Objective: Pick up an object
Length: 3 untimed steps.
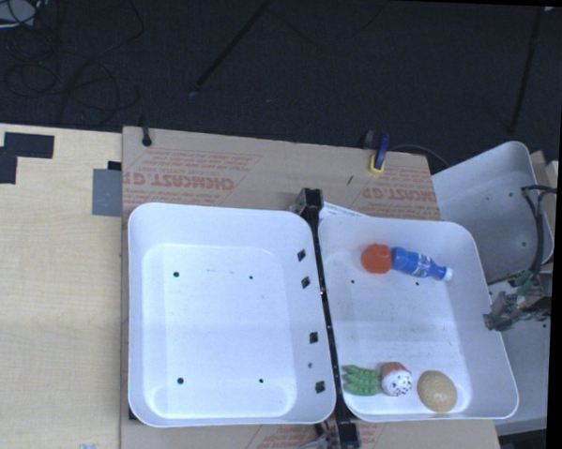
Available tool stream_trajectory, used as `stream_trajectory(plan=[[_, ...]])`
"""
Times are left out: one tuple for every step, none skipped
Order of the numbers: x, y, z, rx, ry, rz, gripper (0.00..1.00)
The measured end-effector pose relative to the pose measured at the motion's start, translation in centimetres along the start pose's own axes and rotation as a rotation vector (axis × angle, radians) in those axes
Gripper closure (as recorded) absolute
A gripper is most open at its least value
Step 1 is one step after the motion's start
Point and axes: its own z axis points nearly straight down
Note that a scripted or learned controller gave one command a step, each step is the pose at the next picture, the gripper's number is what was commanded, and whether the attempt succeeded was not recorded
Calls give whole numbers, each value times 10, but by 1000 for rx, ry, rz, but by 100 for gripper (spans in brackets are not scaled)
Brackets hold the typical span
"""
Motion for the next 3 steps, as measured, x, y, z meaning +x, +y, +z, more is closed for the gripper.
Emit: stream_trajectory(plan=[[0, 0, -5, -2, -1, 0, 100], [0, 0, 3, 1, 0, 1, 100], [0, 0, 1, -1, 0, 2, 100]])
